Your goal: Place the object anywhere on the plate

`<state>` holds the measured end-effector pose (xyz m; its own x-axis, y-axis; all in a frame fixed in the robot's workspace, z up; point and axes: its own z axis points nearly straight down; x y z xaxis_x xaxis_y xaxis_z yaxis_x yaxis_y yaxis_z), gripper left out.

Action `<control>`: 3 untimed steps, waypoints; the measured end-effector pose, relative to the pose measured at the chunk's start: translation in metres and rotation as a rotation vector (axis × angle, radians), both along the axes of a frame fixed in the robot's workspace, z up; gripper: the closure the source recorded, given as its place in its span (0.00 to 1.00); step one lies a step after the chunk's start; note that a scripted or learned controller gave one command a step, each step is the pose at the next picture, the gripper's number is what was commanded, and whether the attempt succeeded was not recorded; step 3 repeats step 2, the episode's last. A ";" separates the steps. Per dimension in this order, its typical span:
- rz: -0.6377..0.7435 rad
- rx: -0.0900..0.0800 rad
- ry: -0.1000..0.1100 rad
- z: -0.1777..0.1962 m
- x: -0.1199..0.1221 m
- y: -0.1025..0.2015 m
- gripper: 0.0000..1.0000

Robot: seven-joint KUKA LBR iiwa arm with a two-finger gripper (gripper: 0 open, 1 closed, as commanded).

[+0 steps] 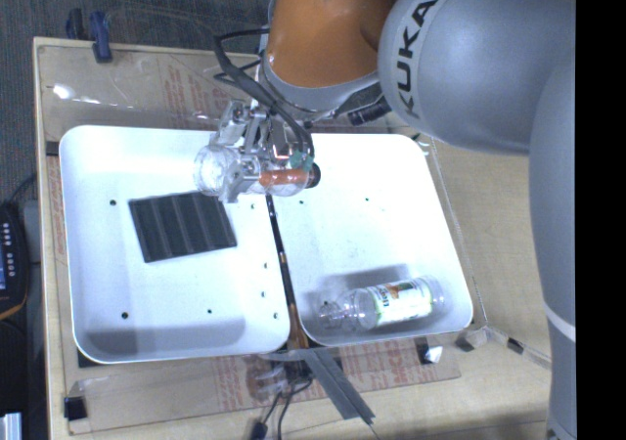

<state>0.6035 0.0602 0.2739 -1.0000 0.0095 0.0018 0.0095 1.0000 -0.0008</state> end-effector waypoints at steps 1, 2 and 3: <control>-0.001 0.000 -0.001 0.001 0.000 0.000 0.00; 0.146 0.001 0.001 -0.083 0.023 -0.038 0.00; 0.146 0.001 0.001 -0.083 0.023 -0.038 0.00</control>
